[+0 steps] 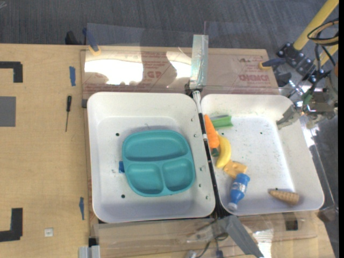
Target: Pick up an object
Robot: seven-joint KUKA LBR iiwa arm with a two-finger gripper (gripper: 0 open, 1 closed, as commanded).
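Camera view: my gripper (287, 118) hangs at the right bin's (269, 206) far right edge, fingers unreadable; the banana (223, 152) lies by its left wall.

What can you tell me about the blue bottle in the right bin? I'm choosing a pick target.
The bottle is small, blue and looks like plastic, with a white cap end pointing toward the bin's near edge. It lies on its side, tilted slightly off the divider's line, on the floor of the right bin near its front left corner. Its upper end touches or nearly touches a yellow piece; I cannot tell which. Nothing lies on top of it.
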